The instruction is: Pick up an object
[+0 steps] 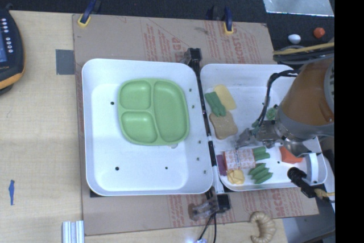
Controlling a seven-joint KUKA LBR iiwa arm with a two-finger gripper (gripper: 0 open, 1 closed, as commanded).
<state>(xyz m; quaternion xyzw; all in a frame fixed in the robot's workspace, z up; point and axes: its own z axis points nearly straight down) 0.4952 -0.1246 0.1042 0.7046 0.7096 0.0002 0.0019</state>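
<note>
My gripper (245, 138) reaches in from the right and hangs low over the middle of the right bin (244, 78). Just left of its tip lies a tan bread-like piece (222, 126). Above that lie a dark green piece (215, 103) and a pale yellow piece (225, 96). Below the gripper sit a pink and white packet (235, 160), green bean-like pieces (261, 173) and a small yellow piece (236, 177). An orange-red piece (290, 156) shows under the arm. Nothing is visibly between the fingers.
The left bin (102, 122) holds a light green divided plate (153, 111). The arm's orange-banded body (310, 99) covers the right bin's right side. A pendant (8, 45) lies at the far left, and clamps (227, 20) hold the cardboard base.
</note>
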